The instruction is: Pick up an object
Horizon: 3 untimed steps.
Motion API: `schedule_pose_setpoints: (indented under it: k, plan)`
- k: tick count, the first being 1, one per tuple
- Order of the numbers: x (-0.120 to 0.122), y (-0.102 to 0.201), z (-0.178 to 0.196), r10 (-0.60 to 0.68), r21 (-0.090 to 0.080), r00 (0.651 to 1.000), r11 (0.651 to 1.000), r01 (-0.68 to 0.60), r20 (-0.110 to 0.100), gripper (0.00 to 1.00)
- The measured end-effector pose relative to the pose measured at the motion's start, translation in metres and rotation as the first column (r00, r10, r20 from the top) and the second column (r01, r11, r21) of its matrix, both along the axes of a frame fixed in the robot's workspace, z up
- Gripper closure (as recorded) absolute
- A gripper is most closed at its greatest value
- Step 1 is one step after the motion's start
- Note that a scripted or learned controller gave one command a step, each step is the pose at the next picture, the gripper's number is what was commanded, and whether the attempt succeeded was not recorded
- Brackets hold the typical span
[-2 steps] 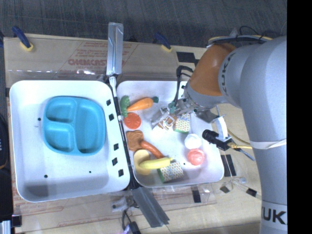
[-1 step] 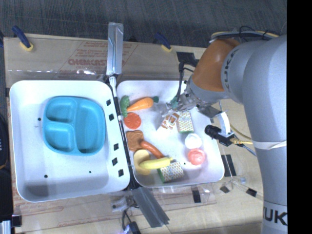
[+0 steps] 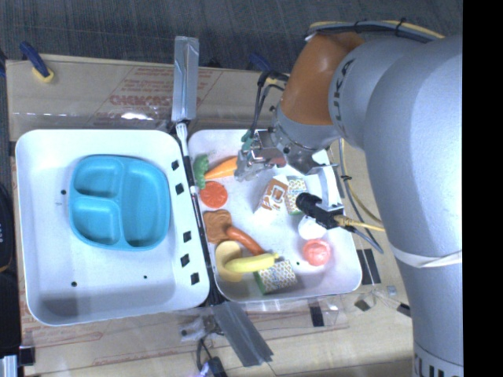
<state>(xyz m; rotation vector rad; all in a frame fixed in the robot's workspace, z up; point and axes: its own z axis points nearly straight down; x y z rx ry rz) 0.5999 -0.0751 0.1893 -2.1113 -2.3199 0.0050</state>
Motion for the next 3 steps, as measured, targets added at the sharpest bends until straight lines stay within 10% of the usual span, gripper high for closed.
schedule_pose_setpoints:
  k: [1,2,3]
  plan:
    - [0.038,-0.082,-0.002,0.2,0.0,0.98,0.98,-0.2,0.002,1.0]
    - [0.038,-0.082,-0.002,0.201,0.0,0.98,0.98,-0.201,0.002,0.0]
    - [-0.002,-0.114,-0.086,0.161,-0.002,0.987,0.987,-0.161,0.012,0.0]
